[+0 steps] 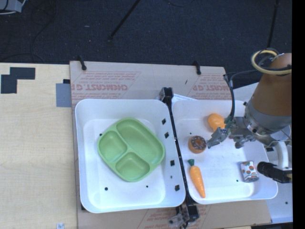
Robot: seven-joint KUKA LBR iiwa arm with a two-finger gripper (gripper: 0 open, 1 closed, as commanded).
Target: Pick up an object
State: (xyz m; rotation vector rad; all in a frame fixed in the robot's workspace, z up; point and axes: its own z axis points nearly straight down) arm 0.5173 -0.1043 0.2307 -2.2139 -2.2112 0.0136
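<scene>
gripper (215, 138) sits low in right bin (224, 194), fingers look spread a bit, nothing pinched between them. tips just right of chocolate donut (197, 144), can't tell if touching. orange fruit (215, 121) just above gripper, near bin's back. toy carrot (197, 178) lies below donut, by divider. small can (248, 171) off toward front right. left bin (90, 194) holds green divided plate (130, 149), tilted diagonal.

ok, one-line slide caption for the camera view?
KUKA arm's gripper beside a donut in the right bin; green plate in the left bin.
</scene>
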